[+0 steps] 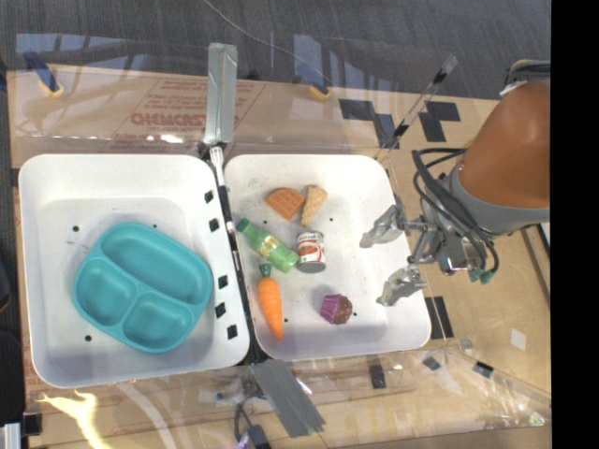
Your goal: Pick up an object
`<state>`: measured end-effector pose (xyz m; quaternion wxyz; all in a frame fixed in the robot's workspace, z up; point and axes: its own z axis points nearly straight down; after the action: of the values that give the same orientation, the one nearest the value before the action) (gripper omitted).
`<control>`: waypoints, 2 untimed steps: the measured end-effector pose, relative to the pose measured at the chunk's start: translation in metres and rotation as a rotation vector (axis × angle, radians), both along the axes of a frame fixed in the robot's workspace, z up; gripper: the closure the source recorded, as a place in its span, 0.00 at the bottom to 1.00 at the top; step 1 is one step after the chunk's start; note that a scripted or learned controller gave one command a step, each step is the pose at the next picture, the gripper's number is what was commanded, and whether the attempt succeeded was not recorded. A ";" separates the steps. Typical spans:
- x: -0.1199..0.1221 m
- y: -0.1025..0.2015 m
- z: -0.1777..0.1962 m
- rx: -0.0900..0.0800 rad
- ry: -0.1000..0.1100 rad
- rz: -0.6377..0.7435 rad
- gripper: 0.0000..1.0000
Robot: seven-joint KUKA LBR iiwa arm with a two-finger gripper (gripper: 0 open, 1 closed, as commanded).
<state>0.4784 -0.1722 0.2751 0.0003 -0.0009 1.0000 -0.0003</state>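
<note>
The right bin (374, 181) holds several small toys: an orange carrot (270, 307), a green bottle (267, 244), a small red-and-white can (311, 251), a purple lump (336, 309), a brown waffle piece (284, 202) and a tan bread slice (313, 204). My gripper (391, 259) hangs over the right edge of that bin, open, its two grey fingers spread wide with nothing between them. The purple lump lies to its lower left, apart from the fingers.
The left bin (56, 185) carries a teal divided plate (140, 286). A metal divider (221, 101) rises between the bins at the back. Cables trail from the wrist (449, 241) at the right.
</note>
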 end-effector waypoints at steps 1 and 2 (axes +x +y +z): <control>0.050 -0.008 -0.043 0.000 0.000 -0.568 0.00; 0.137 -0.003 -0.151 0.007 -0.020 -0.650 0.00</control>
<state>0.6152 -0.1749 0.1238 0.0099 0.3183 0.9479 0.0031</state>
